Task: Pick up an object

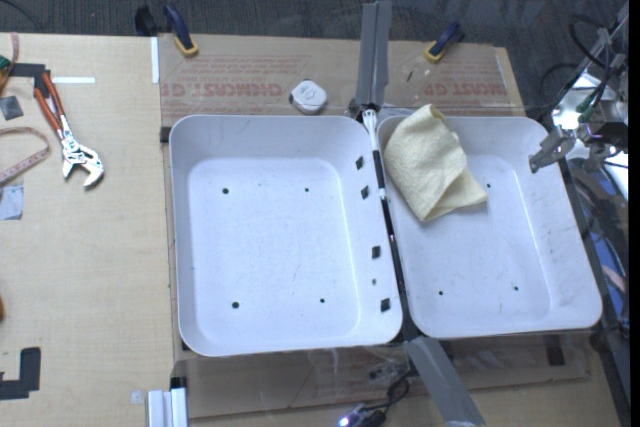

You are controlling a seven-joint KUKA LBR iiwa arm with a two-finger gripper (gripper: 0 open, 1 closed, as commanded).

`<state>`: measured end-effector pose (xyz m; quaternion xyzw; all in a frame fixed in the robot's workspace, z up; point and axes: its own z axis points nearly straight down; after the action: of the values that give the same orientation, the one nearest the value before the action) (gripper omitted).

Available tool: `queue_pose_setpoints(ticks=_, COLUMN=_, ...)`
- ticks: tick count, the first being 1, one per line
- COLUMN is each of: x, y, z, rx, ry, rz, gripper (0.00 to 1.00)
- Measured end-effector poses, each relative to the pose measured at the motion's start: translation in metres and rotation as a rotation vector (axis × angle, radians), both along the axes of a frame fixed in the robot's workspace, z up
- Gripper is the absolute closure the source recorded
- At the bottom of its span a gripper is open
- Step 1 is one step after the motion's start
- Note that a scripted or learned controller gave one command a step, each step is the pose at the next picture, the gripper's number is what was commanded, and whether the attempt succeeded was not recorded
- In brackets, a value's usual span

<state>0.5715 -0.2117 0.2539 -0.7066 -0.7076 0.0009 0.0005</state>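
A pale yellow folded cloth (430, 165) lies in the right bin (520, 300), in its far left corner against the divider. At the right bin's far right rim, a grey gripper (556, 151) juts in among cables and bright metal parts. It stands well to the right of the cloth and does not touch it. Nothing shows in its grasp.
The left bin (280, 315) sits beside the right one, with a dark divider (380, 215) between them. On the bench to the left lie a wrench (72, 150) and a tape measure (309, 96). Clamps (180, 33) hold the back board.
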Motion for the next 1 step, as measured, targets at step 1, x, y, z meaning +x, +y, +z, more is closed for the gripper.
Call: queue_pose_setpoints(ticks=1, x=0.0399, y=0.0335, z=-0.1332, rx=0.000, ry=0.001, rz=-0.081, gripper=0.00)
